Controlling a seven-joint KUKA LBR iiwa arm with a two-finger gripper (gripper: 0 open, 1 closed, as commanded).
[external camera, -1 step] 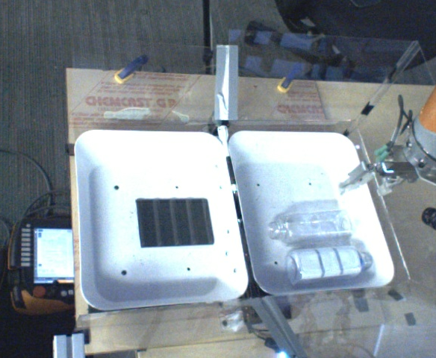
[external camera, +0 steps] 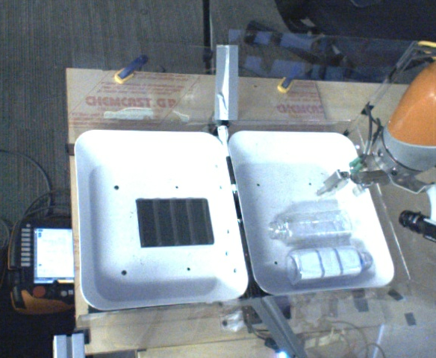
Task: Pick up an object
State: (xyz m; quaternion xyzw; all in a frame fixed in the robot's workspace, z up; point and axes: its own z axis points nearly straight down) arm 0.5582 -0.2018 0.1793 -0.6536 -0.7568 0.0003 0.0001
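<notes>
Over the right bin's (external camera: 263, 155) far right corner the gripper (external camera: 337, 179) hangs, finger state impossible to tell, so it should descend squarely astride the clear bottle (external camera: 311, 224) lying nearer, just beside the grey pack (external camera: 328, 265).

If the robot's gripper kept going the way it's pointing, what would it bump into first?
The gripper points left and down into the right bin. Going straight on, it would probably meet the bin's white floor first, just above the clear plastic bottle. Depth is hard to judge.
</notes>
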